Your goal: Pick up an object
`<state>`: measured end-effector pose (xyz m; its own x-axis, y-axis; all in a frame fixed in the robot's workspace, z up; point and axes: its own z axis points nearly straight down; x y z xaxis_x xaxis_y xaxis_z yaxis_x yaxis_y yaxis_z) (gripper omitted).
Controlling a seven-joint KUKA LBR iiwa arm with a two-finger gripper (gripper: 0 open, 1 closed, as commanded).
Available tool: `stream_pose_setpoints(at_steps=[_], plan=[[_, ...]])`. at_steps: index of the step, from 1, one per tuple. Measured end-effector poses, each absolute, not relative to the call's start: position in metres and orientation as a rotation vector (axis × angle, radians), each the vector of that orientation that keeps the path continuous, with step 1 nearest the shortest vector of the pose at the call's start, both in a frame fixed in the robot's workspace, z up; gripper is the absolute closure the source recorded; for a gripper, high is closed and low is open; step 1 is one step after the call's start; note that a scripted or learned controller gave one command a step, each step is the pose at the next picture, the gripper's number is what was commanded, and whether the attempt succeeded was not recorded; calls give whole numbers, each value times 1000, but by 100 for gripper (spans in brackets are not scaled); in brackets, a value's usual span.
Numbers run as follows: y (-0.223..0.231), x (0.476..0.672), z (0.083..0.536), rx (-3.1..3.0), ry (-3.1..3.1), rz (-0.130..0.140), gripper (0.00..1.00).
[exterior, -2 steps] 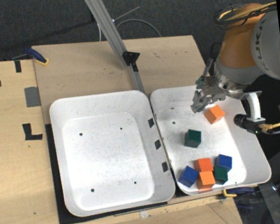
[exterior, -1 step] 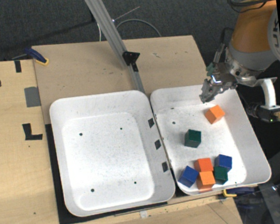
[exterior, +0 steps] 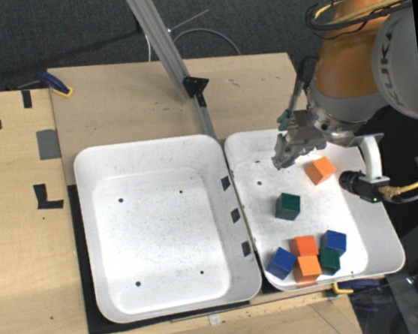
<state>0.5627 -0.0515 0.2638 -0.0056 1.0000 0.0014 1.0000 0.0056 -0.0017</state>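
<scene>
My gripper hangs over the upper middle of the right bin, with nothing visible between its fingers. An orange cube lies just to its right. Below the gripper rests a dark green cube. Near the bin's front edge a cluster sits together: a blue cube, two orange cubes, a green cube and another blue cube.
The left bin stands beside the right one, sharing a middle rim. A slanted metal pole crosses the bench behind the bins. The arm's grey and orange body looms over the right bin's far corner.
</scene>
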Motion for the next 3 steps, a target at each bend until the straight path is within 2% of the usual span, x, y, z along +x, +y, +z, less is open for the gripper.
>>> stream_pose_setpoints(at_steps=[1, 3], plan=[[6, 543, 255, -2211, -2226, 2, 100], [95, 526, 239, -2213, -2225, 4, 100]])
